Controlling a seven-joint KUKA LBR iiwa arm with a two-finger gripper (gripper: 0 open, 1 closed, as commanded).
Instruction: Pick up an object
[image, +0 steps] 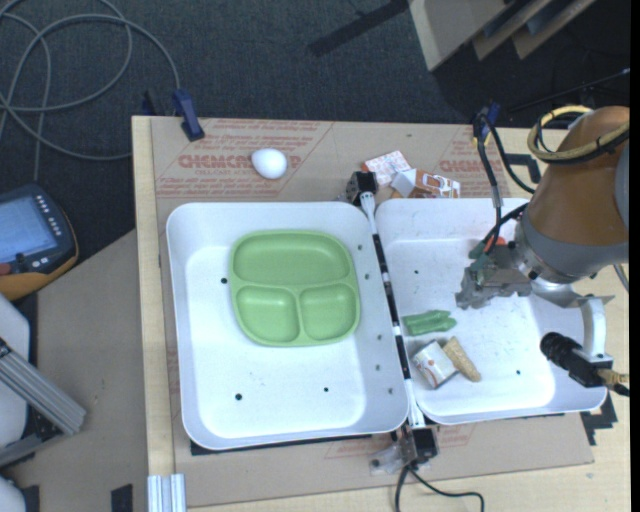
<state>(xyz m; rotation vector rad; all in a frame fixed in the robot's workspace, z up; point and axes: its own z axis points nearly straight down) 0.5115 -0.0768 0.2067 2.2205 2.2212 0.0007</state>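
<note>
A grey-and-orange arm (580, 190) reaches in from the right over two white bins set side by side on a bench, its gripper (487, 285) hanging low over the right bin (440, 230) with nothing visible between its fingers; whether they are spread or pressed together cannot be told from this angle. The left bin (200, 380) carries a green divided tray (295, 285), well apart from the gripper. The nearest candidates lie in the right bin: a green pod-shaped piece (428, 322) just below and left of the gripper, close to the divider, and beyond it, toward the bin's front, a small white-and-brown packet (432, 365) touching a tan, cork-like stub (462, 360). The pickup appears to be in its approach stage, with no object yet grasped. The next move likely calls for shifting the gripper left and forward over the green piece, lining the fingers across its narrow side, then descending and closing.
</note>
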